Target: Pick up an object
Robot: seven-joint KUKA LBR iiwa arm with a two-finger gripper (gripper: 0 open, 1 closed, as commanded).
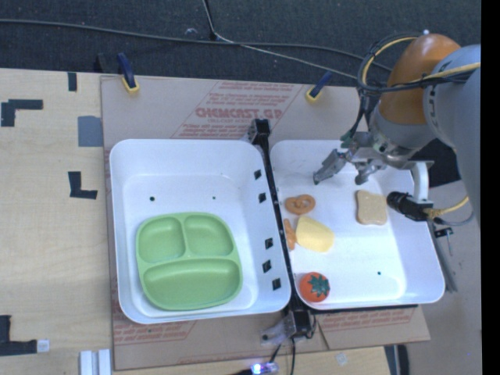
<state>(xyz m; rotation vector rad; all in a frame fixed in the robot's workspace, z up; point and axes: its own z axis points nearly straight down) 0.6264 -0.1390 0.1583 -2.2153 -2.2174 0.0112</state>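
The gripper [342, 172], fingers spread apart and holding nothing, hangs over the far part of the right bin [406, 276]. Below it lie a bread slice [371, 208], a pretzel [299, 204], a yellow wedge [314, 233] and a tomato [315, 286]. The left bin [129, 162] holds a green divided plate [187, 260] (both bins sit on brown cardboard [226, 108] over a pale wooden bench [39, 233]).

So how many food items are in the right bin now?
5: pretzel near the divider, yellow piece just below it, orange strip at its left, tomato at the front, bread slice at right, below the gripper.
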